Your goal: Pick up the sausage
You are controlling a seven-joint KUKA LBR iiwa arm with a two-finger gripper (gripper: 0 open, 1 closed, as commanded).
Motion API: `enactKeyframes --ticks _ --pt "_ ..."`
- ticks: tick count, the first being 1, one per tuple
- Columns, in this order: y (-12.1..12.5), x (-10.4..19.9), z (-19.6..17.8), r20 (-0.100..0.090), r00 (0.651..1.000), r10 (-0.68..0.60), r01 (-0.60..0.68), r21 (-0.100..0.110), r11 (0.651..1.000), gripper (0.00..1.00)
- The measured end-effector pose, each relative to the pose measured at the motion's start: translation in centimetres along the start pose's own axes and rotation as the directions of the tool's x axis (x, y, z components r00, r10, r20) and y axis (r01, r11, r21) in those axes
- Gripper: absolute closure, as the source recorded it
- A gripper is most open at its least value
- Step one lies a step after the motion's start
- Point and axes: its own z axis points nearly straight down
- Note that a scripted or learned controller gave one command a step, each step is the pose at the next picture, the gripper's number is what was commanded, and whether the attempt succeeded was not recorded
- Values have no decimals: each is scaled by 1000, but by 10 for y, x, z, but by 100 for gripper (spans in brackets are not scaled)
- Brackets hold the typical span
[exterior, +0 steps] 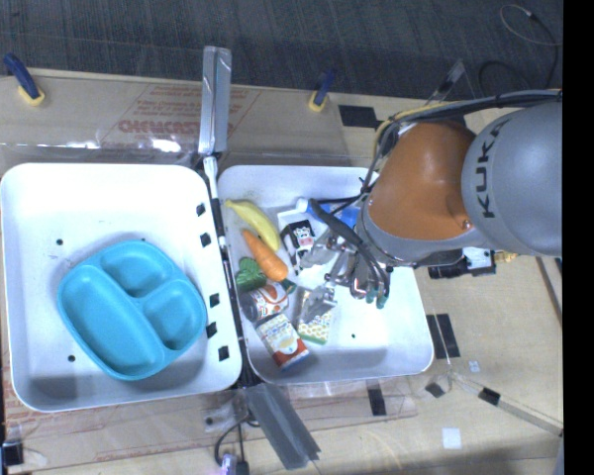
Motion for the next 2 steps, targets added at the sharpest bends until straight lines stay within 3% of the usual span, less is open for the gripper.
enactKeyframes --ticks 1,2 --pt "23 -37 32 3 990 138 -138 1 990 0" --pt "-18 -17 53 19 896 444 -443 -15 896 0"
